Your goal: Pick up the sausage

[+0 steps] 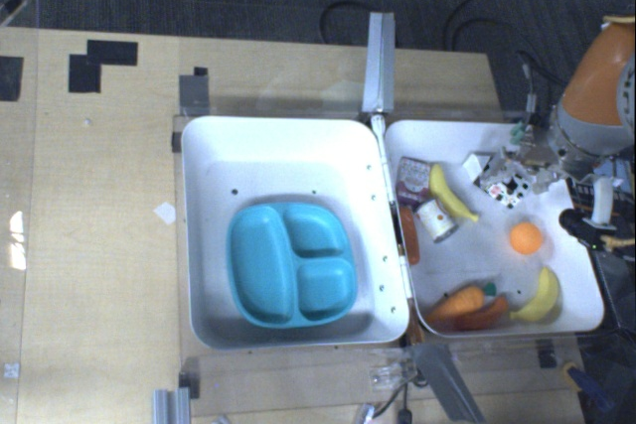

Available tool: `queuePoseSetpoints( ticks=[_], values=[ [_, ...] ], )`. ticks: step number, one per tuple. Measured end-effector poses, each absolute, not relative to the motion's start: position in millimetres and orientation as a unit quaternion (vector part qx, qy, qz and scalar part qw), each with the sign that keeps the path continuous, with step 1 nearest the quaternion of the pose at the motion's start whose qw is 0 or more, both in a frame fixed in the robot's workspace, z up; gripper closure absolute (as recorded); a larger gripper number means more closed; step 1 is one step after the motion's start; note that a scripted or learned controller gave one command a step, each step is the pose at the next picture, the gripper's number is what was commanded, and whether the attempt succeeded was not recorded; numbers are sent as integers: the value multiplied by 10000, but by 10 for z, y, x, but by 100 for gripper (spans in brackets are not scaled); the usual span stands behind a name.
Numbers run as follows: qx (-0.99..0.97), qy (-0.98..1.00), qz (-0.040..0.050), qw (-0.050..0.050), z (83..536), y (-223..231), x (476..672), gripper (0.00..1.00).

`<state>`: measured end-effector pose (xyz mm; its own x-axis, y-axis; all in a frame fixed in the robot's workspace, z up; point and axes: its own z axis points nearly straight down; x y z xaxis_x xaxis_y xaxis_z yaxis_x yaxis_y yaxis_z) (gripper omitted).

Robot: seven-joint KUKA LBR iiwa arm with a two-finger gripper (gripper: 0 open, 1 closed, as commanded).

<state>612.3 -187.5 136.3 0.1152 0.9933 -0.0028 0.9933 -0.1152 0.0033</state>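
I hang at the far right corner of the right bin point(593, 318), my gripper point(505, 182) low over the white floor there. From this slant I cannot tell whether it is spread or closed, and nothing shows caught in it.

The sausage point(408, 235), as I read it, is the thin reddish-brown stick lying lengthwise against the bin's left wall, well apart from me across the bin. That spot is awkward: the wall crowds one side, and the small can point(435, 219) lies just beside the other, so I judge there is little room to come down on both sides of it. A banana point(450, 194) and a purple packet point(413, 177) lie near its far end.

A dark red piece point(489, 316) lies touching the carrot point(460, 301) at the near edge; I cannot tell what it is. The orange ball point(527, 238) sits between me and that edge. The left bin point(204, 213) holds a blue tray point(291, 263), no concern of mine.
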Motion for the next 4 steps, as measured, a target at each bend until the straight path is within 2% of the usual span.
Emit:
queuePoseSetpoints(
  ticks=[1,2,3,4],
  values=[
    [7467,6651,0,21,1363,-1875,6123,0],
    [7412,6711,97,165,1120,-1405,6475,0],
    [7995,6004,27,159,1064,-1003,6762,0],
    [8274,5609,173,224,1080,-916,6553,0]
  ],
)
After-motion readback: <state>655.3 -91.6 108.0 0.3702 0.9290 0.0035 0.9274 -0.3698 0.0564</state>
